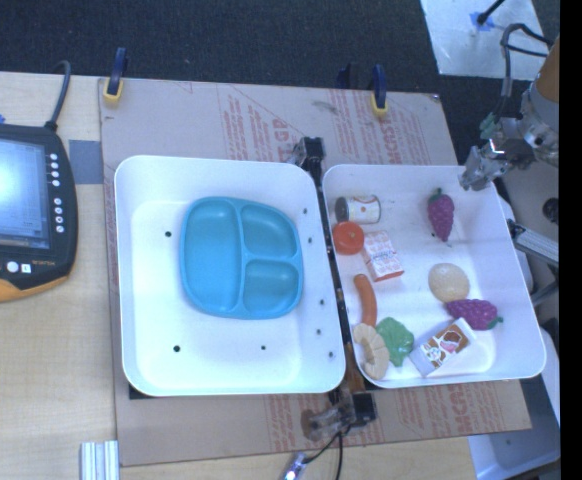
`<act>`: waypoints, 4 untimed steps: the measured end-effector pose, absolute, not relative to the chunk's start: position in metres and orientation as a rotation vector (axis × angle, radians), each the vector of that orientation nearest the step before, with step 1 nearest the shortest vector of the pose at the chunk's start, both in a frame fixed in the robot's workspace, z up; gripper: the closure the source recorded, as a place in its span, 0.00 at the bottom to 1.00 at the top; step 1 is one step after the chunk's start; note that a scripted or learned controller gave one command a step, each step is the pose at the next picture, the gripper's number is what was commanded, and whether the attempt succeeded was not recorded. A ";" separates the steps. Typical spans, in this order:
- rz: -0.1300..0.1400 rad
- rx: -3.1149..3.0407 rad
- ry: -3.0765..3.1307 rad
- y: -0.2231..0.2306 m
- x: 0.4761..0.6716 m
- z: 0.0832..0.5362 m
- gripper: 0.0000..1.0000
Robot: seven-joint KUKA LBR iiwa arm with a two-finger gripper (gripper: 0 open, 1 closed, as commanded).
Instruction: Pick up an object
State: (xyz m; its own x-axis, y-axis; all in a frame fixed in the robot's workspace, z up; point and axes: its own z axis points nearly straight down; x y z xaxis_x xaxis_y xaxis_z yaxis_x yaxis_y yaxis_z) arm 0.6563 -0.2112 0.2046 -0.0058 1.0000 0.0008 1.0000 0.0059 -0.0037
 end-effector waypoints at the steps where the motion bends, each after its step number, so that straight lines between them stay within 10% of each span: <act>1: 0.004 -2.211 -2.227 -0.211 0.656 0.180 1.00; 4: 0.003 -2.215 -2.222 -0.211 0.642 0.205 1.00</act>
